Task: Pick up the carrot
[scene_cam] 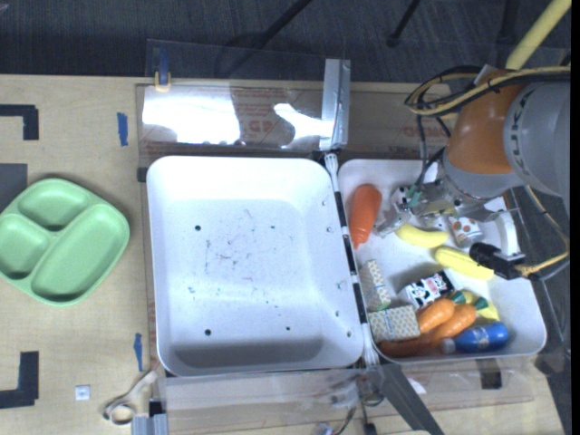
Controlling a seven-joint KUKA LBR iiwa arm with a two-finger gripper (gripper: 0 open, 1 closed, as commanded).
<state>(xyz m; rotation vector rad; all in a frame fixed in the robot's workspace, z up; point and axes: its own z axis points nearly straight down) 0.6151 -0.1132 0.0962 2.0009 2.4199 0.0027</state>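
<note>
My pincer [424, 199] sits low over the far part of the right bin [385, 172], wrist w/ orange band just behind it to the right. Too much cable and clutter around the tip, so I can't tell whether it's spread or pressed together, and I see nothing pinched in it.

The carrot [364, 211] I take to be the big orange piece by the bin's left wall, next to the divider w/ the left bin [245, 243]. It lies directly left of my pincer, near but apart, w/ no other object in between. Its long axis runs far-to-near, approx parallel to the divider and slightly tilted.

Judgement: the next move is a short shift left, w/ the closing direction set left-right across that axis.

Caveat: two smaller orange carrot-like pieces [444, 315] lie at the near end of the bin, angled, packed beside a blue item [480, 336] and near-side of the yellow bananas [453, 259]. They're further from me and more crowded, so the big one is the easier target.
</note>
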